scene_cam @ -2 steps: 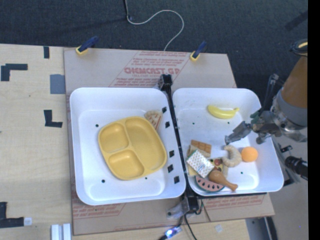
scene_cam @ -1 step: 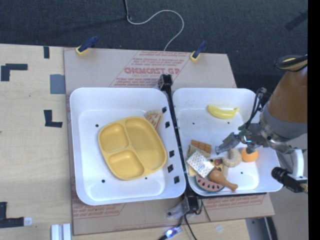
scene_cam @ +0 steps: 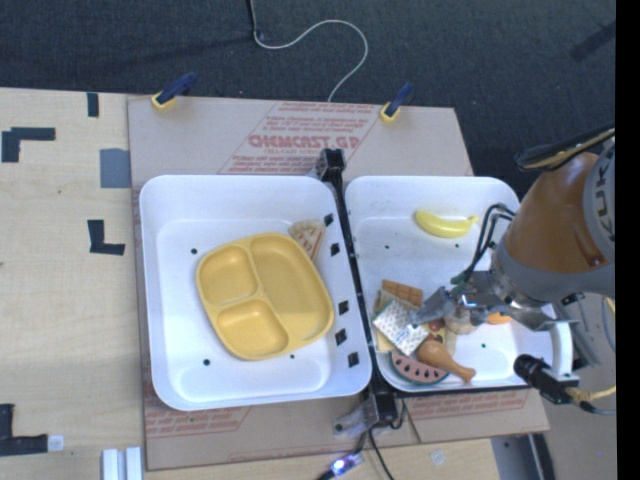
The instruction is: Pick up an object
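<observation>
My gripper [scene_cam: 447, 311] hangs low over the right bin [scene_cam: 400, 203], just above a heap of toy food at the bin's front. The heap holds a brown cracker-like piece [scene_cam: 400, 292], a pale checkered piece [scene_cam: 397, 323], a chicken drumstick [scene_cam: 445, 358], a watermelon slice [scene_cam: 415, 372] and something orange [scene_cam: 497, 319] half hidden by the wrist. A yellow banana [scene_cam: 443, 223] lies apart at the back of that bin. Nothing shows between the fingers.
The left bin [scene_cam: 170, 228] bears a yellow divided plate [scene_cam: 264, 294] with a small tan waffle-like piece [scene_cam: 309, 235] beside its far corner. A black divider [scene_cam: 345, 258] runs between the bins. Cardboard and clamps lie beneath.
</observation>
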Action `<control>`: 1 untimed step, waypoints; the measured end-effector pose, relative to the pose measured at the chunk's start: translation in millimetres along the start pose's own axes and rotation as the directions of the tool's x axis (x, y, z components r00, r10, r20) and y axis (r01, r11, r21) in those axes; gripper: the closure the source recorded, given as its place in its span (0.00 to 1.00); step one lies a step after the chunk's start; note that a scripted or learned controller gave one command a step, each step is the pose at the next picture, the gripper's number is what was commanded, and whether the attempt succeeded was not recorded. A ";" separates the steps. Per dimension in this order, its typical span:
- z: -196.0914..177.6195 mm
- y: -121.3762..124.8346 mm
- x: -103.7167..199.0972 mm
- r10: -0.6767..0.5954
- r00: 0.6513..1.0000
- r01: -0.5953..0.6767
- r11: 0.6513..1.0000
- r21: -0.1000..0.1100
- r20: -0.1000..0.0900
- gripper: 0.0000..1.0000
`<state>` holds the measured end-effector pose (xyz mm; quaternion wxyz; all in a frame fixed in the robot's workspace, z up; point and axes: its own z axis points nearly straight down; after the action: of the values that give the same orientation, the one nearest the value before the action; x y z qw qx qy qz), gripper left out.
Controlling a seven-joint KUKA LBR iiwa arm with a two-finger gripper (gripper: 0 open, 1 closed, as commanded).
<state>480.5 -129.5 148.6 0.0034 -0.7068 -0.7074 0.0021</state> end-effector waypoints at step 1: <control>40.3 2.8 3.3 0.002 1.000 -0.002 1.000 -0.008 0.004 0.00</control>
<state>482.9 -126.1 108.3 -0.0011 -0.7075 -0.7067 0.0007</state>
